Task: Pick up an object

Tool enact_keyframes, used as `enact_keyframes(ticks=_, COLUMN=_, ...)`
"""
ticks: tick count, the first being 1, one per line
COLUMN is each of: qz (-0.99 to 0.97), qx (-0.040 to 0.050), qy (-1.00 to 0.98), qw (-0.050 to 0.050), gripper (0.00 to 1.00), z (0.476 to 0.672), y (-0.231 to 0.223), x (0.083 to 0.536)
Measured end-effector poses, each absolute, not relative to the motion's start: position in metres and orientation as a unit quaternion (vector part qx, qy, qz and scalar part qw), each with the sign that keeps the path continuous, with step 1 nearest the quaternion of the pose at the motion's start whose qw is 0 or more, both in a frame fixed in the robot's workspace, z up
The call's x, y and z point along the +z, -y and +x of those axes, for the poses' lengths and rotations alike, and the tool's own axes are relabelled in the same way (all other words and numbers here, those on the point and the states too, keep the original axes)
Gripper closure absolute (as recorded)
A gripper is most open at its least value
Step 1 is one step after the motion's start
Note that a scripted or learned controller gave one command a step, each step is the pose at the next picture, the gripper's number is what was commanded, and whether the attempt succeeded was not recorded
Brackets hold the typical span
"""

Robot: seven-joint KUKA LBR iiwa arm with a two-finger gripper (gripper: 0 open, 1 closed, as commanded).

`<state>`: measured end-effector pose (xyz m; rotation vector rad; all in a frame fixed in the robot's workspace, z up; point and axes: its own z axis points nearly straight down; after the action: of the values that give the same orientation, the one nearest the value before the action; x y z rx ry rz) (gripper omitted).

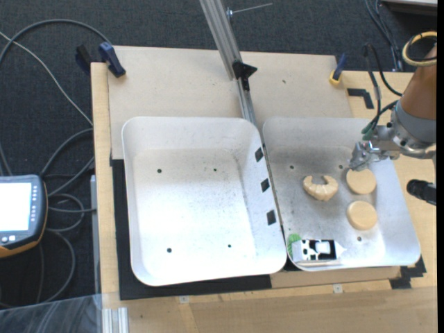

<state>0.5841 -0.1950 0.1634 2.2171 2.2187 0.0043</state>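
Tool (362, 155) blurry — grip unclear, maybe touching upper disc (361, 182); lower disc (362, 215), curved piece (320, 186) nearby in right bin (298, 144).

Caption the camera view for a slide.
Gripper hovers beside a round tan disc in the right bin; second disc and croissant-shaped piece nearby.

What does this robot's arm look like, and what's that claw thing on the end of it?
The arm is grey with an orange-brown band above the wrist. Green and dark cables run along its side. The claw is a small, silvery metal piece at its tip.
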Motion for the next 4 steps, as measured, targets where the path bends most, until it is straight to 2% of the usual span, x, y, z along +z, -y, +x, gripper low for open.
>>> enact_keyframes(ticks=1, qz=0.707, qx=0.0016, qy=-0.707, qw=0.004, gripper=1.0, z=0.591, y=0.204, x=0.216)
enact_keyframes(ticks=2, qz=0.706, qx=0.0019, qy=-0.708, qw=0.004, gripper=1.0, z=0.583, y=0.201, x=0.272)
enact_keyframes(ticks=3, qz=0.705, qx=0.0005, qy=-0.71, qw=-0.002, gripper=1.0, z=0.595, y=0.145, x=0.257)
enact_keyframes(ticks=4, qz=0.705, qx=0.0007, qy=-0.71, qw=-0.002, gripper=1.0, z=0.599, y=0.089, x=0.259)
